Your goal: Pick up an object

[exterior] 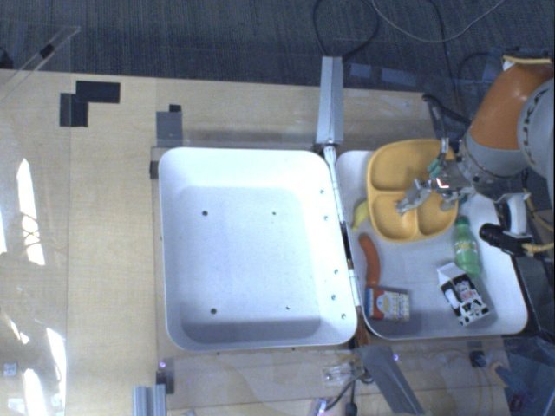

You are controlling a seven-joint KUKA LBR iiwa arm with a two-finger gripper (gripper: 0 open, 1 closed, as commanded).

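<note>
We count two white bins: left bin (247,250), right bin (512,319). Right bin holds one yellow divided dish (403,189), one orange sausage (371,260), one small box (389,303), one green bottle (466,248), one black-white carton (465,294). Gripper (425,191) sits over the dish; we cannot tell its opening or hold.

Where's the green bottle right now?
In the right bin, toward its right side: the green bottle lies just below the yellow dish and above the black-and-white box.
</note>
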